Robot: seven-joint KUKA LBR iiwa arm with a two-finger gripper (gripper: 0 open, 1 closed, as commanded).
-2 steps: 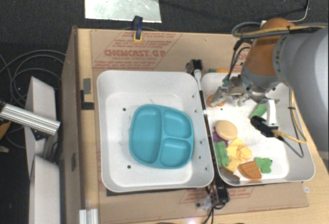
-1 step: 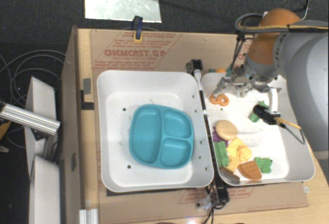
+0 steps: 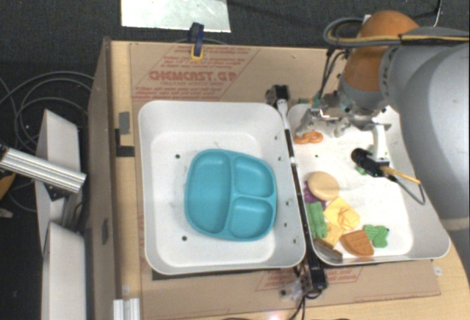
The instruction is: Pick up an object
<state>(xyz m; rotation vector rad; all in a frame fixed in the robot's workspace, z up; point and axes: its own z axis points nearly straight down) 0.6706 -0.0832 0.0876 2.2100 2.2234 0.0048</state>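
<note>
1. Brown cardboard-lined surface: carries two shallow white plastic bins side by side.
2. Teal plastic plate with three compartments: lies flat in the middle of the left white bin. It is the reference for every place given below.
3. Right white bin: just beyond the plate's right-hand edge as the camera sees it, with its rim against the left bin's rim. All loose pieces for the picking task lie in it.
4. Grey robot arm: enters well to the right of the plate, with its orange band beyond the plate's far side.
5. Claw: hangs right of the plate's far edge, over the near corner of the right bin. Whether it stands wide or narrow cannot be told, and nothing is seen held in it.
6. Orange pretzel-shaped ring: right of the plate's far rim, just beneath the claw. Contact between the two cannot be judged.
7. Tan round bun-shaped piece: level with the plate's middle, to its right.
8. Purple scrap: tucked against the bun on the side facing the plate.
9. Green ridged strip: right of the plate's near half, close to the shared rims.
10. Yellow crumpled piece: touching the green strip on the side away from the plate.
11. Brown wedge-shaped piece: right of the plate's near edge, against the yellow piece.
12. Small green leafy piece: just beside the wedge, farther from the plate.
</note>
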